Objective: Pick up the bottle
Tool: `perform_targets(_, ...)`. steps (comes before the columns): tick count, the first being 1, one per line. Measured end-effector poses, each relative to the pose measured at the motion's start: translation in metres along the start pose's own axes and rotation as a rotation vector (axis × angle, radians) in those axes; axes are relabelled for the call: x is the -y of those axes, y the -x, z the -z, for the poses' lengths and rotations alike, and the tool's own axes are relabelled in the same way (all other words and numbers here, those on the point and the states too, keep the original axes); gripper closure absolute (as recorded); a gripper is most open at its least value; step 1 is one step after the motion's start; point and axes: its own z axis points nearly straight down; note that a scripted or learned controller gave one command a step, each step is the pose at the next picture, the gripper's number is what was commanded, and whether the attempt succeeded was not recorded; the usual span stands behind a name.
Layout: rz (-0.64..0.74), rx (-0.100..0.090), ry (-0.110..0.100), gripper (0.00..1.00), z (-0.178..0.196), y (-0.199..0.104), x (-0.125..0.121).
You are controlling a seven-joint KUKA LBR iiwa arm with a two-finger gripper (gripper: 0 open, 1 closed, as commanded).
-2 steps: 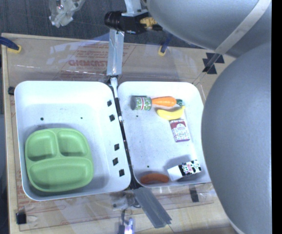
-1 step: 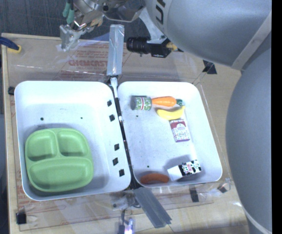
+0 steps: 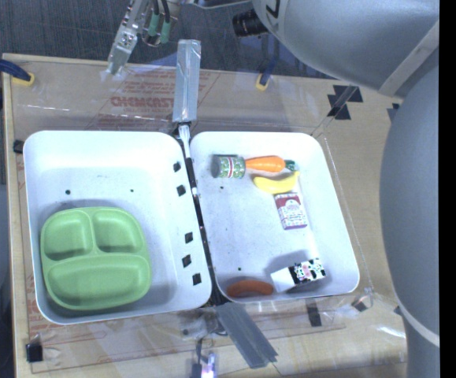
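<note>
On the wooden surface (image 3: 70, 85) your bottle (image 3: 228, 166) lies on its side at the right bin's (image 3: 334, 203) far edge, touching the carrot (image 3: 265, 164) — so a descent could snag both — and I cannot tell how the end effector (image 3: 121, 53) is set.

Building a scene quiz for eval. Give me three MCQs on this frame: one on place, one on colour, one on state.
1. Where is the bottle?
A. Right bin, far end, beside the carrot
B. On the green tray
C. On the bench in front of the bins

2. What colour is the divided tray in the left bin?
A. Red
B. Green
C. Blue

3. How does the bottle rest?
A. Between the gripper's fingers
B. Standing on the tray
C. Lying on its side

Answers: 1 A, it touches the carrot in the right bin. 2 B, plainly green. 3 C, its long axis runs along the bin floor.
</note>
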Motion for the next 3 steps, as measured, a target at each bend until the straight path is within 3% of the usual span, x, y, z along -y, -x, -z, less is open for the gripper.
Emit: perform_targets(3,0.009,0.011,0.0,1.0,0.035,0.001,-0.001)
